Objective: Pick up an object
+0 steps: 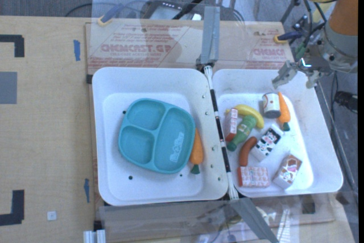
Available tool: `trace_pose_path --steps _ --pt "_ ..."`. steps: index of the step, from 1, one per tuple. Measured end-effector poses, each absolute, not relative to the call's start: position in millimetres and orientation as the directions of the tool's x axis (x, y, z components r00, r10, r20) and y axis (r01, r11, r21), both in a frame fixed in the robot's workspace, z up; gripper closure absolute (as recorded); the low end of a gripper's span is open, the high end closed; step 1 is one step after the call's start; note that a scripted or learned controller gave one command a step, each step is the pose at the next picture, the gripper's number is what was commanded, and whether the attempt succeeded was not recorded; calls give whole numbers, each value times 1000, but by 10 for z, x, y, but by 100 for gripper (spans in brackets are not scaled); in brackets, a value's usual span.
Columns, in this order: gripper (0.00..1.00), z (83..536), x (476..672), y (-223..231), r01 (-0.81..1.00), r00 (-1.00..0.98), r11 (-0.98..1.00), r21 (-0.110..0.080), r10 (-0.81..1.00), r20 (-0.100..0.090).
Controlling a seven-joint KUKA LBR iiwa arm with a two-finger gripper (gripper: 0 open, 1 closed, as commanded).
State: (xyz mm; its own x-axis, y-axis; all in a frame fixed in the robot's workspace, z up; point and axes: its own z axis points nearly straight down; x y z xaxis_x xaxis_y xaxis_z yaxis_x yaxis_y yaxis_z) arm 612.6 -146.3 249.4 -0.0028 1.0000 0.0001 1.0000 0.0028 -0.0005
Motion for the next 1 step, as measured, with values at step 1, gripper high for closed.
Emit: trace_pose_path --steps 1 --pt "0 1095 6039 -1524 1000 15 -14 23 1000 -3"
